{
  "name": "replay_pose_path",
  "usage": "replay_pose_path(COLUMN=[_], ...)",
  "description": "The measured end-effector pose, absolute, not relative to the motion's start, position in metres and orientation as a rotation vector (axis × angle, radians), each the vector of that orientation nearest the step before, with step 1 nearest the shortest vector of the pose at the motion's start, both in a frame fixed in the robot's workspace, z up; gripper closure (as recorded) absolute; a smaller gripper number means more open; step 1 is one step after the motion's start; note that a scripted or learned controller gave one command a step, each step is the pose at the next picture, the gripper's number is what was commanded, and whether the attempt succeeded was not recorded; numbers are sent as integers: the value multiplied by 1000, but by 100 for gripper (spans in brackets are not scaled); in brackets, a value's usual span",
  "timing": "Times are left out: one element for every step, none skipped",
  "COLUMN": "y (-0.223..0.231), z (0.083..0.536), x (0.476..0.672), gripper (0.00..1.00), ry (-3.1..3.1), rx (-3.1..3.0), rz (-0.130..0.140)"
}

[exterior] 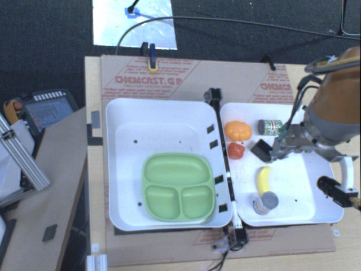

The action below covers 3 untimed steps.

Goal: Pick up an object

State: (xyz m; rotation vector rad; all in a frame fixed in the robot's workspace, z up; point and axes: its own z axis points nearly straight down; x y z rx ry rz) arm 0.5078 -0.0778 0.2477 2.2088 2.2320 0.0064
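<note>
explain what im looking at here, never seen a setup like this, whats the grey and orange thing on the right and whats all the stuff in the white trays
You are looking down at a slant from one fixed camera above a bench. The grey and orange thing is a robot arm reaching in from the right. Its gripper hangs low over the right bin; whether it holds anything cannot be told from here.

Two shallow white bins sit side by side. The left bin holds a green divided plate. The right bin holds an orange pumpkin-like toy, a small red item, a green can on its side, a black block beside the gripper, a yellow banana and a small grey-topped piece.
</note>
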Motion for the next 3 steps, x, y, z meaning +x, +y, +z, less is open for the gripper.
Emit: replay_pose_path(y=[-27, 21, 78], z=[254, 254, 249], x=[510, 502, 511], gripper=[100, 100, 100], ry=[2232, 2233, 2233], rx=[2209, 2211, 2211], rz=[6, 4, 5])
